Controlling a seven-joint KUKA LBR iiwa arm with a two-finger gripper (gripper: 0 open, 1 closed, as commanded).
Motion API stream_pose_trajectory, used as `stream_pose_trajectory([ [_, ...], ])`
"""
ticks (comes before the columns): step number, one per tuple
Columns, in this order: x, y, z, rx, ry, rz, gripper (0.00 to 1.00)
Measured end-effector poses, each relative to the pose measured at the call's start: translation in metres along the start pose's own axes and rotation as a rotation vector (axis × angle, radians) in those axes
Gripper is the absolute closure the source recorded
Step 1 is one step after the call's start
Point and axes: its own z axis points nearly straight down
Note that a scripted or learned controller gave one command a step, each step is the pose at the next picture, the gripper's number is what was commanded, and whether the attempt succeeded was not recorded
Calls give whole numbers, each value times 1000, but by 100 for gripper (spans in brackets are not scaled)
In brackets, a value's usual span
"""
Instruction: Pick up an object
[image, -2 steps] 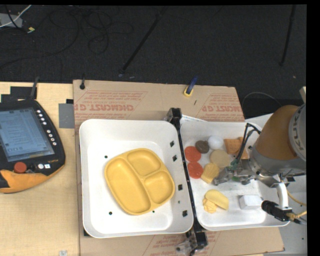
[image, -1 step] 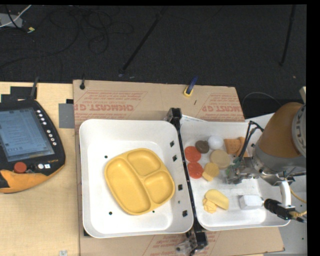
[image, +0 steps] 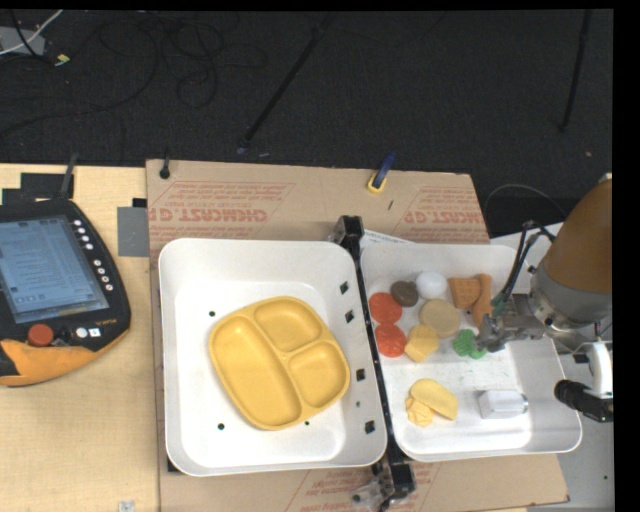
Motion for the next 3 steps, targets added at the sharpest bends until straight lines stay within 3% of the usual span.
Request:
stream_pose_trajectory([
  [2,8,0,-80,0,1,-13,100],
  [3,56,-13,-71,6,3,-15,100],
])
